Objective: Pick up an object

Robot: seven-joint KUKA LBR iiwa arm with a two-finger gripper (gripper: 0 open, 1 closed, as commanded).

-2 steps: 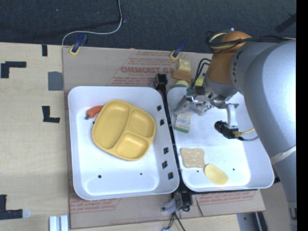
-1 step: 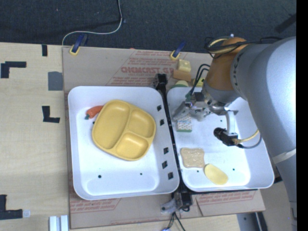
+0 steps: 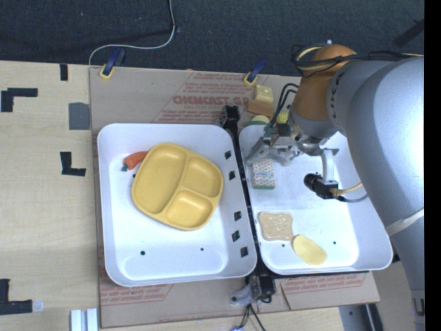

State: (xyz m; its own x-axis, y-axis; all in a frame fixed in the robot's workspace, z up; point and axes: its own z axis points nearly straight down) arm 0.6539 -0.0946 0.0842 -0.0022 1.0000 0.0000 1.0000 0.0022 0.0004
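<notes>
Hovering over: the sponge [image 3: 264,174], a small speckled block lying flat near the right bin's [image 3: 358,254] left wall, just below the gripper [image 3: 279,147].
Handling: likely light, soft and compressible; best pinched across its short sides.
Fingers: cannot tell how they stand; the wrist hides them.
Neighbours: toast slice [image 3: 275,226] and yellow lemon-like piece [image 3: 309,249] lie nearer the front, well apart from it.
Left bin [image 3: 117,254]: yellow divided plate [image 3: 178,185] with an orange carrot [image 3: 135,159] beside its rim.

Glossy yellow plastic tray [image 3: 178,185]
</notes>
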